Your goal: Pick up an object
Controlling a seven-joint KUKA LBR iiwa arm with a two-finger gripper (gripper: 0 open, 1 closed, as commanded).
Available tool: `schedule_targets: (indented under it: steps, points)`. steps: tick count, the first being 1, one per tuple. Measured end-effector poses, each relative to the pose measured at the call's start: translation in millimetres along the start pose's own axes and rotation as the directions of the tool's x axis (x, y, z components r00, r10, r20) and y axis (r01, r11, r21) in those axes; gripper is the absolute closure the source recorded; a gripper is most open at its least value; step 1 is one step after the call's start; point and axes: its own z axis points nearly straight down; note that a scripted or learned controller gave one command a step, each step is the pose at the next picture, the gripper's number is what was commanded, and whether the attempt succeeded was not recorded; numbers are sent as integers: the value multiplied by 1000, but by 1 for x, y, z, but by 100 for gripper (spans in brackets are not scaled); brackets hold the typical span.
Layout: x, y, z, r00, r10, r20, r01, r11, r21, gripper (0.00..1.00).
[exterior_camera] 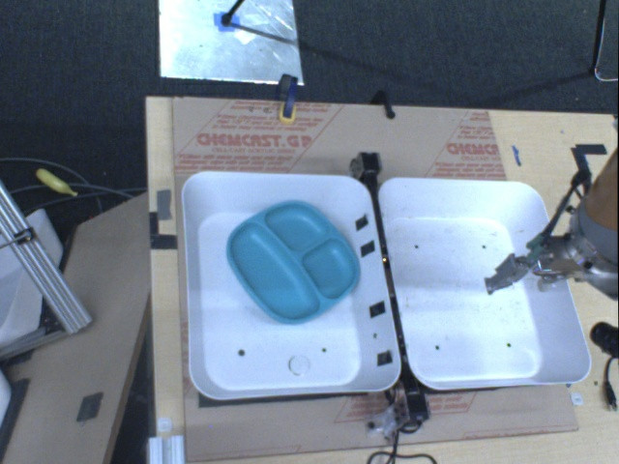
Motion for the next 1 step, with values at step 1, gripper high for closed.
schedule_targets:
  steps: [1]
  points:
    - [51, 65, 20, 1000, -8, -1, 8, 1000, -4, 0]
